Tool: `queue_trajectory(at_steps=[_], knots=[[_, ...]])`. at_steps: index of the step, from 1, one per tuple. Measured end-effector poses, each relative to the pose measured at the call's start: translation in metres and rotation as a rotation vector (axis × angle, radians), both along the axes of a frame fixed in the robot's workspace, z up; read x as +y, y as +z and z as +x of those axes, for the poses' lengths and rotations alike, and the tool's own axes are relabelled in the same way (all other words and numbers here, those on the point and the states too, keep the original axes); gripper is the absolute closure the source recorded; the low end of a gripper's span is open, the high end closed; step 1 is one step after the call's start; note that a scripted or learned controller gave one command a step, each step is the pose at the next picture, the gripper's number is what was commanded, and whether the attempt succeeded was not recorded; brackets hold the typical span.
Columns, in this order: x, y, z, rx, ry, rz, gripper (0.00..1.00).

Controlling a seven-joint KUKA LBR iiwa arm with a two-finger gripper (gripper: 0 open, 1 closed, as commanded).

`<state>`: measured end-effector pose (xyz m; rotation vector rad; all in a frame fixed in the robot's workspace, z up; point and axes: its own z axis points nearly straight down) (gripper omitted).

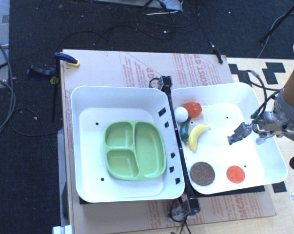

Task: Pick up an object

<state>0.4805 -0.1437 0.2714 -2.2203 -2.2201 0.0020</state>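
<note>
The dark grey 2-finger pincer (238, 134) hangs over the right shallow white plastic bin (264, 152), reaching in from the right, and grips nothing; whether its tips are apart or together cannot be told at this angle. The closest object is the flat round orange disc (235, 174), which lies on the bin floor below the pincer, near the front wall and apart from it. To the disc's left rests a flat round brown speckled disc (202, 173). Further left of the pincer, near the divider between the 2 bins, lies a curved yellow plastic banana (196, 134), touching a small teal object (185, 129). Just above them sit a white ball (180, 113) and an orange-red rounded object (193, 109), side by side. The left white bin (83, 130) holds a pale green 3-compartment plastic plate (135, 149), well apart from the pincer. Both bins rest on the counter (117, 69).
</note>
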Motion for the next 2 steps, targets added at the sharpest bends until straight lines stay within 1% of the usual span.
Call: queue_trajectory(at_steps=[1,2], knots=[[0.0,0.001,0.0,-0.002,0.0,0.0,0.0],[0.007,-0.058,0.004,0.003,0.001,0.001,0.0]])
